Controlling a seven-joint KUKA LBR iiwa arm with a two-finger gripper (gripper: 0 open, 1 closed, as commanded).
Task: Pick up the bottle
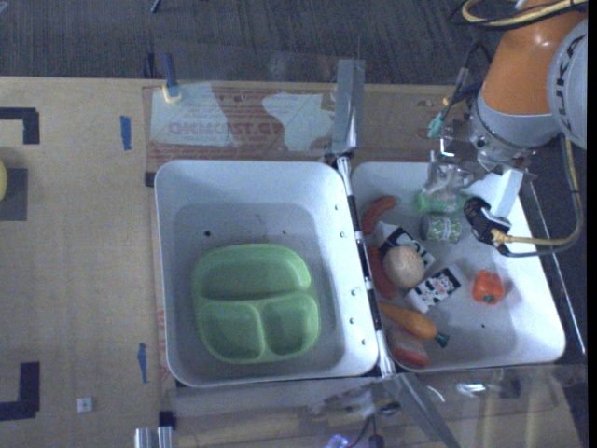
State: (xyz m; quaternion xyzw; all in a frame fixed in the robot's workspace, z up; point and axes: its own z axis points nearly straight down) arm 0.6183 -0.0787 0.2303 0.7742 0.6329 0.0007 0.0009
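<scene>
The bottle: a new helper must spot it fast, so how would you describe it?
Look in the right bin, at its far end under the hand. The bottle is pale green and see-through, unlike the red and orange toy food beside it.

The arm (536, 73) ran off the frame's right edge. The claw (446, 177) covered the bottle's (440, 215) top, its grip unreadable. A yellow object (3, 181) was cut off at left.
</scene>
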